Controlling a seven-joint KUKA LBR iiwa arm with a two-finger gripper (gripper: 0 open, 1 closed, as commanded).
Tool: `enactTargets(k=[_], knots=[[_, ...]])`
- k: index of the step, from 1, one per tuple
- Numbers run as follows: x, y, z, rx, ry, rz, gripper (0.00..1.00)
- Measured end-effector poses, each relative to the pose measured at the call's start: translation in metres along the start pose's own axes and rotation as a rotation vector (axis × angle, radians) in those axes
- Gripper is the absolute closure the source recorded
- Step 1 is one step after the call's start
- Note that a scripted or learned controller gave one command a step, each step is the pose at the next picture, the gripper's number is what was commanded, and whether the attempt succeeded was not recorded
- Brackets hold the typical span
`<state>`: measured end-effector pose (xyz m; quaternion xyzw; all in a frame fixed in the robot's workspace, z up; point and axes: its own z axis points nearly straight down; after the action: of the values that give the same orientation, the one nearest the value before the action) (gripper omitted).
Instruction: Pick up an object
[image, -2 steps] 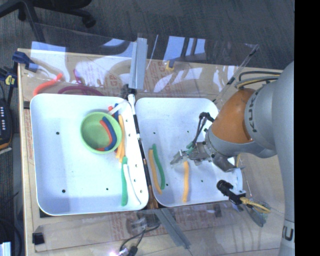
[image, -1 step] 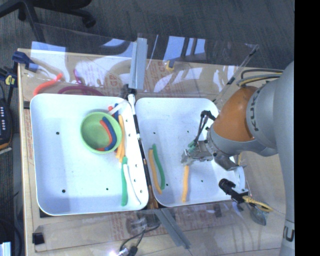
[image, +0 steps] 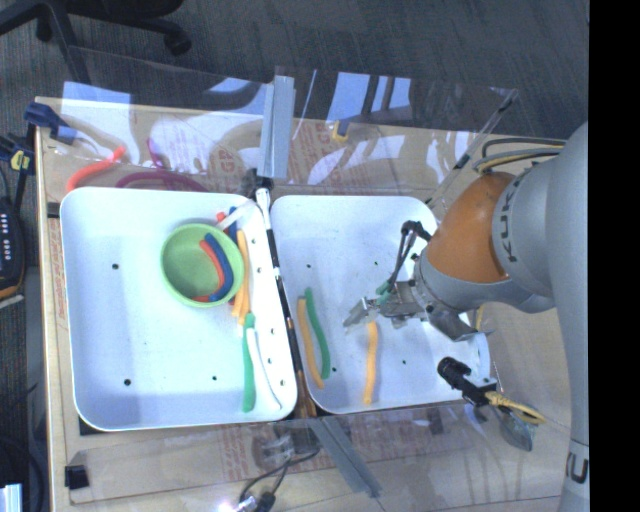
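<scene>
Hovering jaws (image: 372, 308) over thin orange strip (image: 371, 362), grip unclear, smooth white right bin (image: 340, 225), round green bowl (image: 200, 264)

Readable text scarce — partial white lettering "KU" on grey arm link (image: 520, 215), just above orange band (image: 470, 235), up and right of gripper (image: 375, 305). Faint reddish print on bench sheet (image: 330, 150) beyond bins — illegible.
</scene>
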<state>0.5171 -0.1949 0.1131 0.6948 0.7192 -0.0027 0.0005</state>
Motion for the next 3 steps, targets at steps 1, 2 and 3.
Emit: enactTargets(k=[1,2,3], knots=[[-0.014,0.006,0.021,-0.005,0.002,0.100,0.00],[-0.015,0.007,0.010,-0.010,-0.002,0.095,1.00],[-0.015,0.007,0.010,-0.010,-0.003,0.094,0.00]])
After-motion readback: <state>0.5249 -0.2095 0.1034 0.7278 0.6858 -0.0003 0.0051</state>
